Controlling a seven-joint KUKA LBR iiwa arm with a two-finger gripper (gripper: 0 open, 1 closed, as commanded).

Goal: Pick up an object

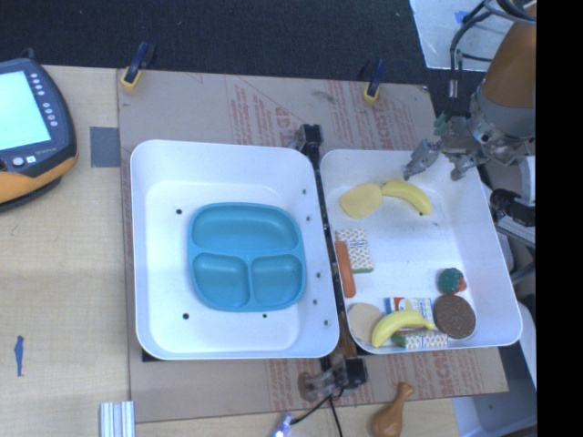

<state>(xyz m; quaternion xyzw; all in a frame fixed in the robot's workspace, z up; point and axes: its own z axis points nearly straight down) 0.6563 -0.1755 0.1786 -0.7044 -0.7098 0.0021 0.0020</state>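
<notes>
While the end effector [441, 157], fingers apart and empty, hangs over the right bin [483, 244], a banana [407, 195] lies nearby.

A KUKA iiwa arm [506, 80] is seen at the right of the camera view, its rounded upper housing finished in orange above a grey wrist section. Dark cables are looped around the top of the arm, with a blue fitting visible beside them. At the wrist, a metallic grey two-finger gripper [439, 160] is mounted, built of angular silver parts with darker joints. Fine detail of screws or markings cannot be made out.
</notes>
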